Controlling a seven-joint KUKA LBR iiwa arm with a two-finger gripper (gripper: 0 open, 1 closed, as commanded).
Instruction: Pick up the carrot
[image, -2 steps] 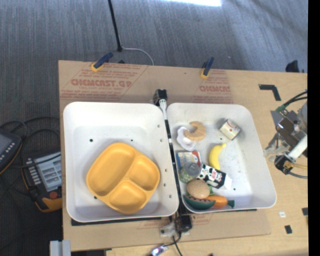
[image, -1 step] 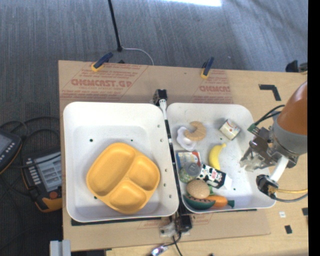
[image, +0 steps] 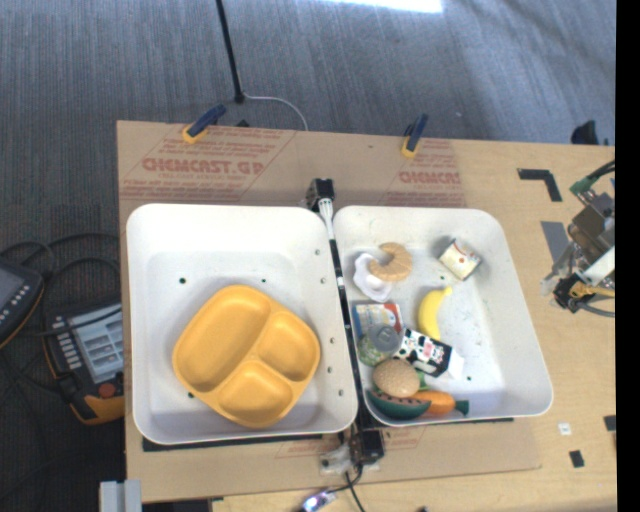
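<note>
The carrot (image: 436, 403) is small and orange with a green stub at its right end. It lies flat in the front of the right bin (image: 510, 300), close against the front wall. A round tan bun (image: 397, 378) sits just to its left, and a dark green piece (image: 392, 406) touches it on that side.
The right bin also holds a yellow banana (image: 432, 312), a black-and-white carton (image: 425, 352), a clear packet (image: 378, 328), a tan ring (image: 394, 262) and a white and red box (image: 459, 258). A yellow divided plate (image: 248, 352) lies in the left bin (image: 150, 250). Cabled hardware (image: 588, 250) sits at the bench's right edge.
</note>
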